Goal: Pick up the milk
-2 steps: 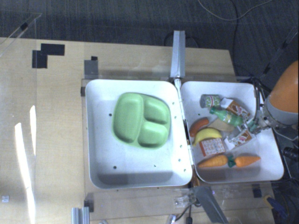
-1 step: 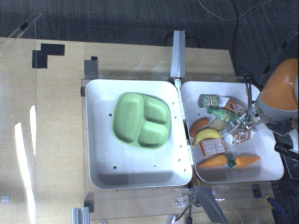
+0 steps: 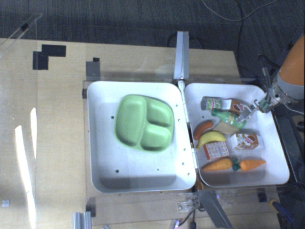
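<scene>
Reaching in from the right, the arm [image 3: 291,73] is hanging its gripper [image 3: 248,111] over the right bin [image 3: 281,147], near the bin's far edge, just above a green bottle [image 3: 226,117] and a can [image 3: 217,103]. Whether the hand is spread or pinching, I cannot tell. The milk [image 3: 246,140] is lying nearer the bin's right side, between the bottle and two carrots [image 3: 233,164] along the near edge. A green tray [image 3: 144,122] is sitting in the left bin [image 3: 100,142].
</scene>
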Controlling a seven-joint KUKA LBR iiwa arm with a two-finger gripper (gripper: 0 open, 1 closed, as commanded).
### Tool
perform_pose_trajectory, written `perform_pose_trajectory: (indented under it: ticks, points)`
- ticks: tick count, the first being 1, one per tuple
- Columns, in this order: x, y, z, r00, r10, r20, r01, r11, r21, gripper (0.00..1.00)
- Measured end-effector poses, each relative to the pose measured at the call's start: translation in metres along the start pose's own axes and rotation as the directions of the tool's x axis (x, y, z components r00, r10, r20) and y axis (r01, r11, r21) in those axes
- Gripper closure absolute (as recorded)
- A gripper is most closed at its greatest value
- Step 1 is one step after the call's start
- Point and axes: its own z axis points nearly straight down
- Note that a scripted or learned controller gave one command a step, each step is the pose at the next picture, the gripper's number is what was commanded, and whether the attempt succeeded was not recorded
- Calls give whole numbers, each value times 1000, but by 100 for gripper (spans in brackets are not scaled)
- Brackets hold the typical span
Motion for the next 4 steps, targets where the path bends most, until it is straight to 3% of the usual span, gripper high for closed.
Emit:
perform_pose_trajectory:
  ticks: [1, 2, 3, 4]
  points:
    - [-6, 11, -33, 993, 116, 1, -116, 993, 0, 0]
    - [7, -13, 50, 1000, -9, 2, 9, 1000, -1, 0]
    - [59, -96, 65, 996, -88, 4, 88, 996, -2, 0]
    - [59, -93, 53, 996, -87, 7, 87, 996, -9, 100]
